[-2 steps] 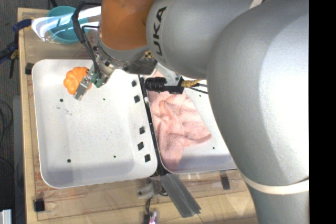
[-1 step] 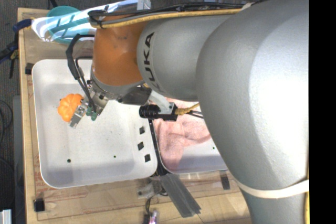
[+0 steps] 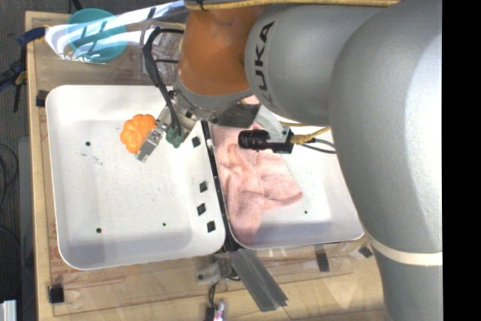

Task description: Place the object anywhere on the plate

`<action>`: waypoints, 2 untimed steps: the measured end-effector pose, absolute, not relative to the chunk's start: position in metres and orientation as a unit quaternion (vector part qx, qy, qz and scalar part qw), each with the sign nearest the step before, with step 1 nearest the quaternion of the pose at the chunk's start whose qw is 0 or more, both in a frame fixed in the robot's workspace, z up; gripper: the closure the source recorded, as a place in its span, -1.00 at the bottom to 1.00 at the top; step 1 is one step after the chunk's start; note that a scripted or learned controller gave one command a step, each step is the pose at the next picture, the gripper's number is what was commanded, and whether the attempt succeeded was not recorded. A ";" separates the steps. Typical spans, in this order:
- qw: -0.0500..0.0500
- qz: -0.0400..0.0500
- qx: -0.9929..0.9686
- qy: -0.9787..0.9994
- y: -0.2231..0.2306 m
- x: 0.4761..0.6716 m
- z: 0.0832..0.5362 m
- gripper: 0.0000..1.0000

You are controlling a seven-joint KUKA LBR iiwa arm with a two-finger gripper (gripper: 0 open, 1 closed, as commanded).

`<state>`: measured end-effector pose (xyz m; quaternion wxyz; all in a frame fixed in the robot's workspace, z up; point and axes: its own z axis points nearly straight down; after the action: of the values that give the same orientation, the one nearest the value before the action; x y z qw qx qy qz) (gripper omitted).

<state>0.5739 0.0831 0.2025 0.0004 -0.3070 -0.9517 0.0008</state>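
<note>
Sitting beside the hand (image 3: 152, 140), a lumpy, lobed orange object (image 3: 136, 131).

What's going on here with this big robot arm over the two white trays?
A grey KUKA arm reaches in from the right, its end effector low in the left bin, right beside a small orange object. Whether it grips the object can't be told. A pink cloth lies in the right bin.
</note>
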 end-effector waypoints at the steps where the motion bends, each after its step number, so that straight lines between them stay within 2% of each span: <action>1: 0.003 0.001 -0.233 -0.972 0.125 0.475 0.128 1.00; 2: -0.001 0.000 -0.096 -0.995 0.088 0.525 0.193 1.00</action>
<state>0.5248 0.0878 0.1925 -0.0013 -0.0957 -0.9954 0.0000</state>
